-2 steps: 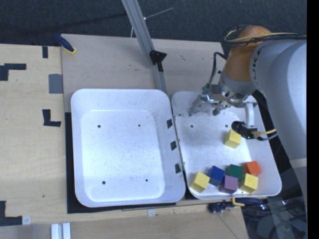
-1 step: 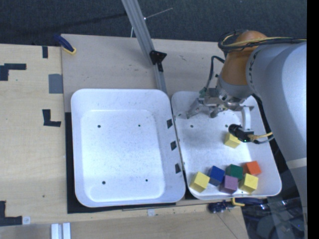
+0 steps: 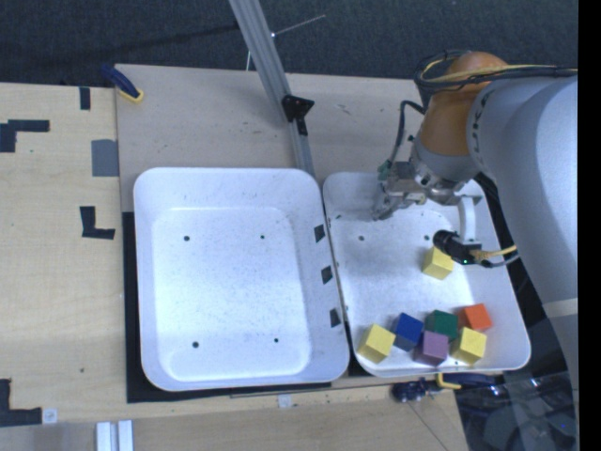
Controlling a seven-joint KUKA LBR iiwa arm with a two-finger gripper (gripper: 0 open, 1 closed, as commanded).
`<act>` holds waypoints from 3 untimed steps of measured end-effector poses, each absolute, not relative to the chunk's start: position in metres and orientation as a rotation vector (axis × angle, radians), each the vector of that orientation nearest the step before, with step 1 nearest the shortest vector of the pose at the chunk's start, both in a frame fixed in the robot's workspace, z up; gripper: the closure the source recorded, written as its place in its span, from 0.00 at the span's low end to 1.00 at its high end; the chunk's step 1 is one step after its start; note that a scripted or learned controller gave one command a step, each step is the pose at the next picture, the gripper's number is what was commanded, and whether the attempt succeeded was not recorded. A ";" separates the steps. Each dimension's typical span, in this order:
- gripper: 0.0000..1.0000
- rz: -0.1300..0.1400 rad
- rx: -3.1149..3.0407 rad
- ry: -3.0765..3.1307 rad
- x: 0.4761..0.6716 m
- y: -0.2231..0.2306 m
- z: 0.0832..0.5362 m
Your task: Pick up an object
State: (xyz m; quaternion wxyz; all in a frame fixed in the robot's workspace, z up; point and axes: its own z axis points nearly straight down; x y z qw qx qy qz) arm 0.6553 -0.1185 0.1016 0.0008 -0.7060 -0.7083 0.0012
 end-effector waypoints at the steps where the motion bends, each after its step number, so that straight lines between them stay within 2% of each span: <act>1: 1.00 -0.004 -2.221 -2.226 0.663 -0.111 0.159; 3: 1.00 -0.006 -2.222 -2.227 0.662 -0.109 0.256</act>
